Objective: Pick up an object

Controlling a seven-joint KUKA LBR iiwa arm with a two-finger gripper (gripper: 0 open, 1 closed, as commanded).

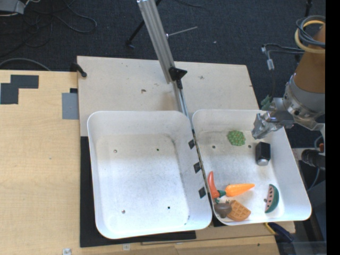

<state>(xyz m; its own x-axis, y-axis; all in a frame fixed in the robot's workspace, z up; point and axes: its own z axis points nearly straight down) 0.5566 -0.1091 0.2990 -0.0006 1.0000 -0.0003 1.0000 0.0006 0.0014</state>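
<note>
Two white bins sit side by side on the bench [133,84]; the left bin [138,174] lies at frame centre-left, and the right bin [297,195] carries all the candidates for picking. A green knobbly piece, perhaps toy broccoli [236,137], lies in its upper part, with a dark cylinder [262,153] just to the right of it. Along the lower edge sit a toy carrot [239,188], a red chili pepper [211,185] against the divider, a waffle [239,212] touching a brown lump [223,209], and a watermelon slice [271,198] near the right wall. The gripper [261,127] hangs at the right bin's upper right, just above the dark cylinder and beside the green piece — whether it is released or clenched I cannot tell, and nothing is seen held in it. Judging from this, the risk is a descent landing between the two nearby things and closing on neither; the cylinder could also roll off under a glancing touch, and the bin's right wall stands close enough to catch the gripper.
</note>
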